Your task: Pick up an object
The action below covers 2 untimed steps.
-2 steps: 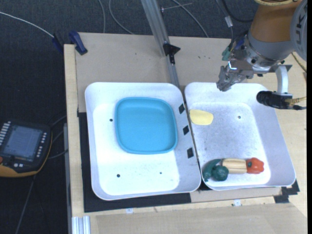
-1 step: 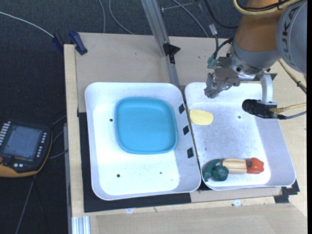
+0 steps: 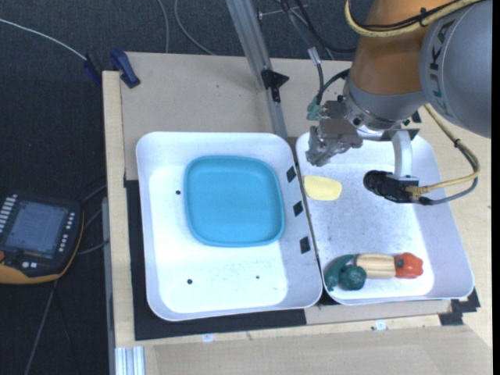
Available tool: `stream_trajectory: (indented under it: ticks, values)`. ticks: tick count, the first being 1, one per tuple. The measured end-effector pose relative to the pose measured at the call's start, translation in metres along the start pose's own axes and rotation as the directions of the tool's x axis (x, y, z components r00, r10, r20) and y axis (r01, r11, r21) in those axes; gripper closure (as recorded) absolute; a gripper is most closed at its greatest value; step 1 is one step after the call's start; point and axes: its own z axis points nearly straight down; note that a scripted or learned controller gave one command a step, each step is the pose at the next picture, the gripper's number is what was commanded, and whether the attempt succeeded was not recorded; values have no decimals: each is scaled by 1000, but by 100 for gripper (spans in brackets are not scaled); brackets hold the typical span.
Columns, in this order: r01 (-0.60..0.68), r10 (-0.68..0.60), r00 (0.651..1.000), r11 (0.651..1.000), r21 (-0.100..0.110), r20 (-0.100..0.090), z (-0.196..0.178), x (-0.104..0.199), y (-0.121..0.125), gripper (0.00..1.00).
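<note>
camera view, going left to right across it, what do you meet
handheld controller → blue clamp → blue tray in the left bin → yellow piece → green toy → red toy

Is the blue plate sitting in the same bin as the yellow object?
No. The blue plate lies in the left bin, while the yellow object lies in the right bin, below the gripper.

Robotics lab: bench (image 3: 195, 76), loose cables (image 3: 117, 6), teach pendant (image 3: 35, 237) on floor.
</note>
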Motion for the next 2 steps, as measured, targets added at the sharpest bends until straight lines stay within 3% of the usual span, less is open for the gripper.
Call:
stream_trajectory:
  ticks: [1, 2]
  values:
    - [1, -1, 1000, 1000, 1, 0, 6, 50, -9, 100]
    - [-3, 3, 1000, 1000, 0, 0, 6, 48, -8, 0]
